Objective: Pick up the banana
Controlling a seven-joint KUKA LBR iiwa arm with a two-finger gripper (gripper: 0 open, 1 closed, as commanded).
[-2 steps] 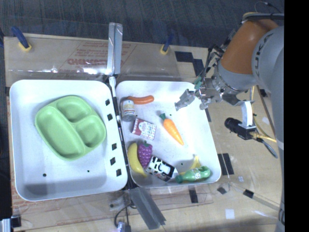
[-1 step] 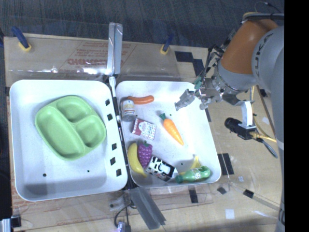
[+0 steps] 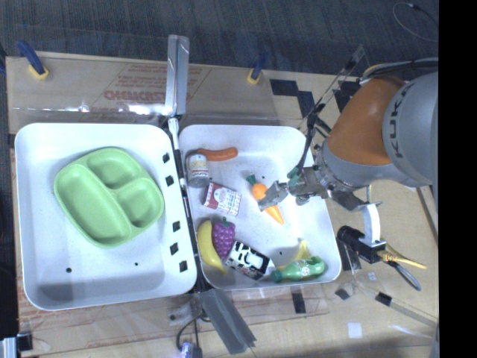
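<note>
Roughly, left to right:

Left bin [image 3: 30,222]: holds a green divided plate [image 3: 109,195], lying flat toward its far-left part; nothing of the task is in it.

Right bin [image 3: 246,136]: crowded. At its far-left lie a sausage [image 3: 220,154] and a small jar [image 3: 197,168], with a red carton [image 3: 223,199] just nearer.

Banana [image 3: 206,246]: lies at the near-left corner of the right bin, close against the dividing wall. A purple bunch of grapes [image 3: 223,237] overlaps its right side, and a black-and-white carton [image 3: 247,259] sits just beside its near end.

Middle of right bin: a carrot [image 3: 267,201], orange with a green top; near the front wall a green bottle [image 3: 300,270] on its side.

Gripper [image 3: 277,193]: low over the carrot, in the right half of the right bin, well apart from the banana. Whether it is open or closed, I cannot tell; the metal parts blur together.

Arm [image 3: 373,136]: reaches in from the right over the bin's right rim.

Risk, wrong object: from this spot a closing gripper would likely catch the carrot, not the banana.

Risk, crowding: the grapes and carton leave little free room around the banana, so a descent there could pinch the grapes or knock the carton.

Risk, wall: the banana hugs the divider, which could block one side of the gripper and cause a slip.
</note>
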